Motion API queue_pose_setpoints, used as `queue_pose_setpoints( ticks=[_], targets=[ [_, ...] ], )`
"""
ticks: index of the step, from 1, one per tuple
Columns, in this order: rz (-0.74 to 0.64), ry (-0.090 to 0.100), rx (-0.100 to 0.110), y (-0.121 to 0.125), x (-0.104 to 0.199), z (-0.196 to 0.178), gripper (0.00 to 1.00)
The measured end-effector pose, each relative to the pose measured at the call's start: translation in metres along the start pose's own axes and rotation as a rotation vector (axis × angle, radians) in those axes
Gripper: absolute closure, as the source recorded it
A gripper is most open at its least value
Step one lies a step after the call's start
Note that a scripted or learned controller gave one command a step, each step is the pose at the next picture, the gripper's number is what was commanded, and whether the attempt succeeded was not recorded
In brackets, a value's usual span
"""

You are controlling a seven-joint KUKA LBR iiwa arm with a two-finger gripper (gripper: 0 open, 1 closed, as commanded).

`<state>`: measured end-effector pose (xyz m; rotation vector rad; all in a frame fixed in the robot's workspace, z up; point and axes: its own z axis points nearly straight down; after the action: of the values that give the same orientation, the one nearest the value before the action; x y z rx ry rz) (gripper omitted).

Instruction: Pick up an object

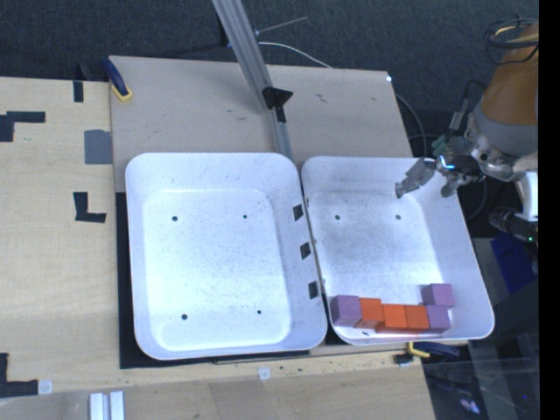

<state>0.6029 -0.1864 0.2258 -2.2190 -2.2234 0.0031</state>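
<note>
Camera view: jaws state unclear, over right bin (455, 234); blocks (394, 311) near edge.

A pale wooden bench (52, 234) with dark tape marks fills the nine o'clock side. A grey-brown board (210, 112) lies at centre, dark carpet (114, 11) spans twelve o'clock, and a slanted aluminium rail (241, 33) crosses it.

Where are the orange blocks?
The orange blocks lie in the right bin, along its near edge, in a row between purple blocks.
</note>
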Motion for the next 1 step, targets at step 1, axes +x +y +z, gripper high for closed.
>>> queue_pose_setpoints(
  ticks=[1],
  targets=[
    [-0.002,-0.002,-0.009,0.0536,-0.02,-0.0443,0.0]
  ],
)
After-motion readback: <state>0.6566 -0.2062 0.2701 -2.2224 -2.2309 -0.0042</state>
